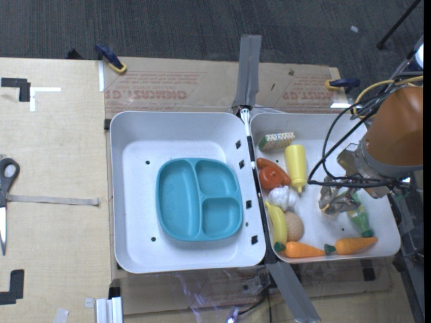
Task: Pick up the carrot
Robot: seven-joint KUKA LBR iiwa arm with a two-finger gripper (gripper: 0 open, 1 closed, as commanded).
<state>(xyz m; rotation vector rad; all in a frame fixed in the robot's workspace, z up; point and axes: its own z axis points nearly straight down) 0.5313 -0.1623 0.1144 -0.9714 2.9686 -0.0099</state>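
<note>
Two orange carrots with green tops lie along the near wall of the right bin (387, 244). One carrot (304, 249) is near the middle of that wall; the other carrot (355, 245) lies to its right. My gripper (336, 199) hangs low over the bin's right half, above and slightly left of the right-hand carrot and apart from both. Nothing orange shows at the gripper. A green item (361, 221) lies between the gripper and the right-hand carrot.
The right bin also holds a yellow bottle (295, 166), a red vegetable (271, 173), a white garlic bulb (281, 196), a banana (276, 223) and a brown potato (293, 227). A blue divided plate (200, 198) sits in the left bin (128, 180). Scissors (5, 180) lie far left.
</note>
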